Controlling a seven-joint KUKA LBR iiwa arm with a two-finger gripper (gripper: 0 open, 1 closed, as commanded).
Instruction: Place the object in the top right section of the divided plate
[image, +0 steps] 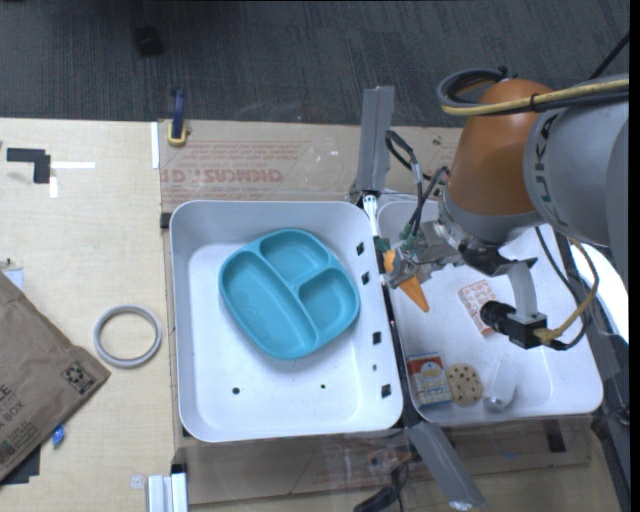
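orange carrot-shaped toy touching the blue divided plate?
Apart. In the camera view the orange carrot-shaped toy sits at the gripper over the right bin; the blue divided plate lies in the left bin.

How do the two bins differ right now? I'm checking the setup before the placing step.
The left bin bears one large thing, a blue divided plate; the right bin bears several small ones, among them an orange carrot and a cookie. The arm hangs over the right bin, not the left. Both are shallow and white.
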